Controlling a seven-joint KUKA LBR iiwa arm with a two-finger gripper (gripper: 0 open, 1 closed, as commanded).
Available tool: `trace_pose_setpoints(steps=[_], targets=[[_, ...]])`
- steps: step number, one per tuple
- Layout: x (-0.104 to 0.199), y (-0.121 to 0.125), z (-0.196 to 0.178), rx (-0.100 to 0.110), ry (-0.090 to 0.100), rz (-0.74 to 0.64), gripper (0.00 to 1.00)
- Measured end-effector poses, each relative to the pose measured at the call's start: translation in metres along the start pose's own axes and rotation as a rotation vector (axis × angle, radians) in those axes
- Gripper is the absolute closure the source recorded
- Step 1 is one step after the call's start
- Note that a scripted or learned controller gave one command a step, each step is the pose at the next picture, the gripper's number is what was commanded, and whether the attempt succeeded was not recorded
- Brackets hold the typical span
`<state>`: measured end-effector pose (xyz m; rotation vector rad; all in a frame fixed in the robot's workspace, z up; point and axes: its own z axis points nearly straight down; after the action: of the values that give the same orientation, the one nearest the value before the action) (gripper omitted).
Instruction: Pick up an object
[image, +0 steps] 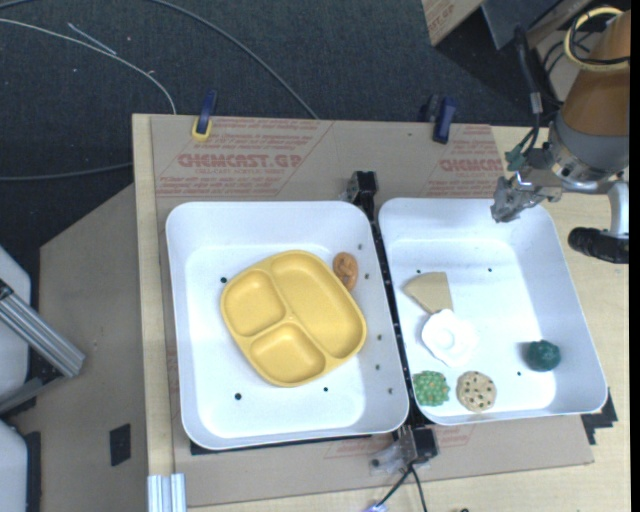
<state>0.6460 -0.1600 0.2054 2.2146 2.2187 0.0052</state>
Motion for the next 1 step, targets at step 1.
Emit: trace_pose_setpoints(steps=[1], targets=[[-0.0003,0.0013,-0.0498,0.002,0.0,0.001,1.0]])
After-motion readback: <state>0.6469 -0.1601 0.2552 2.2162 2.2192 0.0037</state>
